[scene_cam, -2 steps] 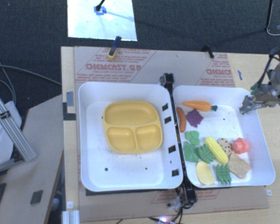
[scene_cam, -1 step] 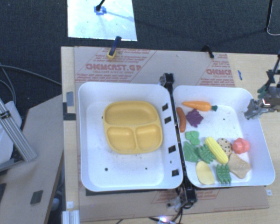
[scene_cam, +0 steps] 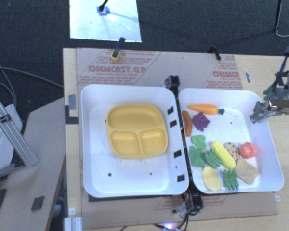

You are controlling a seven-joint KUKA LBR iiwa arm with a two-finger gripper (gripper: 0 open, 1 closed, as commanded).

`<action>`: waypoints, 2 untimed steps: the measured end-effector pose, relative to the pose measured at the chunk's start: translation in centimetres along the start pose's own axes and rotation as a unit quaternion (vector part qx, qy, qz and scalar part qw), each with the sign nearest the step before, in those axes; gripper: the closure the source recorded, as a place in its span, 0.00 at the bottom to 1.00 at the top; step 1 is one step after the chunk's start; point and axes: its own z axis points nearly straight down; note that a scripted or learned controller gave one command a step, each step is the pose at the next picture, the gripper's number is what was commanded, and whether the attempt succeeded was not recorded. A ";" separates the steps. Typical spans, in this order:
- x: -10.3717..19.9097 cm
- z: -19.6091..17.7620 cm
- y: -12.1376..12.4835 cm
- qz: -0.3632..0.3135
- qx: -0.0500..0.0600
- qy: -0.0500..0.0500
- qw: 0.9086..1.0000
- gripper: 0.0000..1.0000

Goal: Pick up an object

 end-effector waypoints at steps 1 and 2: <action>1.0 -3.3 0.6 0.000 0.000 0.000 1.000 1.00; -4.0 -3.1 -0.6 0.005 0.001 -0.001 1.000 1.00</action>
